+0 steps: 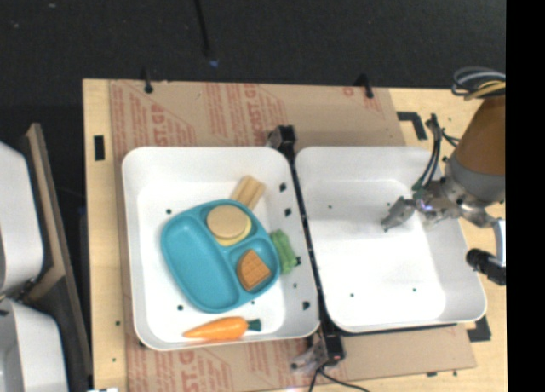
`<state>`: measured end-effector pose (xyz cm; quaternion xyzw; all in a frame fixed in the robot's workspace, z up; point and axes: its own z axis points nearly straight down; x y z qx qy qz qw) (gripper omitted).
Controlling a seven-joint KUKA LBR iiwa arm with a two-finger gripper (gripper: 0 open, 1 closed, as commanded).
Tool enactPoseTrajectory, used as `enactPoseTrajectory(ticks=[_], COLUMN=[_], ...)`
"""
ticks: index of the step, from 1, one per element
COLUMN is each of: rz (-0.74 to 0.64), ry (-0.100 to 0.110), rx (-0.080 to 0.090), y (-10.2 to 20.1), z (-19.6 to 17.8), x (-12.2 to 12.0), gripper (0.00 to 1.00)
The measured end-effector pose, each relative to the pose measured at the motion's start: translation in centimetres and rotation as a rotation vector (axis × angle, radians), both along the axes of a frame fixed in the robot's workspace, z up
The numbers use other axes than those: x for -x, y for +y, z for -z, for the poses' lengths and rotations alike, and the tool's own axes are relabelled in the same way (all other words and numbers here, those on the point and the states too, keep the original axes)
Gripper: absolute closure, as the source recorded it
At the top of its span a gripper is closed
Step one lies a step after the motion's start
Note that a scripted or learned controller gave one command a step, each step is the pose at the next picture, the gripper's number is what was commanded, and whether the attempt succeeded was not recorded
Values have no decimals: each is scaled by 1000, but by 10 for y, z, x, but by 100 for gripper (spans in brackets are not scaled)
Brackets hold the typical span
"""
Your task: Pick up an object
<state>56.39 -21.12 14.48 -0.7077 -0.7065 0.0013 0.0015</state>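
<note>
**Ann:** Over the right bin (pixel 387 296), at about three o'clock in the picture, hangs the pincer (pixel 398 215), low above bare white floor. Whether it is released or clenched I cannot tell from up here; nothing shows in its grip.

**Ben:** So no catch yet. Where are the candidates?

**Ann:** All in the left bin (pixel 145 177), at nine o'clock from the pincer. A blue tray (pixel 200 267) sits in the middle, with a round tan biscuit (pixel 230 222) in its upper compartment and a brown waffle piece (pixel 254 269) in the one at its four o'clock.

**Ben:** And loose pieces?

**Ann:** A carrot (pixel 221 328) lies at six o'clock from the tray, near the bin's front wall. A wooden block (pixel 248 190) pokes out at the tray's twelve o'clock, touching its rim, and a green piece (pixel 284 251) is wedged just beside the tray at three o'clock.

**Ben:** The step in hand, then?

**Ann:** I'd call it the approach: the arm (pixel 481 147) is reaching in but is well apart from every object.

**Ben:** Next move?

**Ann:** My judgement: lift, cross the divider between the bins toward nine o'clock, and settle over one piece. The carrot looks easiest, lying alone with room on both long sides; the pincer would need to straddle it across its width.
</note>
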Motion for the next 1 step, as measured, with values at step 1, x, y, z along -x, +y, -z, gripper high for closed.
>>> enactPoseTrajectory(ticks=[1], rz=[-1], ry=[-1], rx=[0], y=[0], z=[46], x=[1], gripper=[0])
